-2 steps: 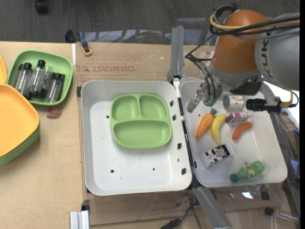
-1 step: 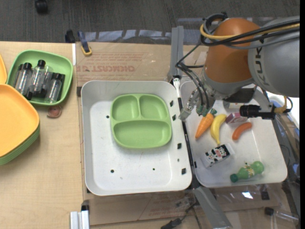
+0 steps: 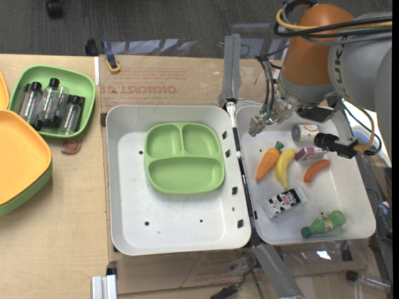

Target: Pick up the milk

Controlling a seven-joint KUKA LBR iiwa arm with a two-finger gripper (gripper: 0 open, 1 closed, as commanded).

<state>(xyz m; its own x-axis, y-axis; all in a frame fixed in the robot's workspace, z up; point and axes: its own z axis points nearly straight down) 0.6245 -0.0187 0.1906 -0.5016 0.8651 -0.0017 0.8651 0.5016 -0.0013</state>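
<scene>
The milk (image 3: 285,202) is a small carton with black and white cow patches. It lies on its side in the right bin (image 3: 358,185), toward the front and left of centre. My gripper (image 3: 257,124) hangs over the far left corner of that bin, well behind the milk and apart from it. A carrot (image 3: 268,161) and a banana (image 3: 284,166) lie between the gripper and the carton.
The right bin also holds a red sausage (image 3: 316,169), a pink box (image 3: 306,154), a small can (image 3: 305,131) and a green bottle (image 3: 324,223). A green divided plate (image 3: 184,157) sits in the left bin (image 3: 124,210). A green tray of vials (image 3: 51,101) and orange plates (image 3: 22,164) stand at left.
</scene>
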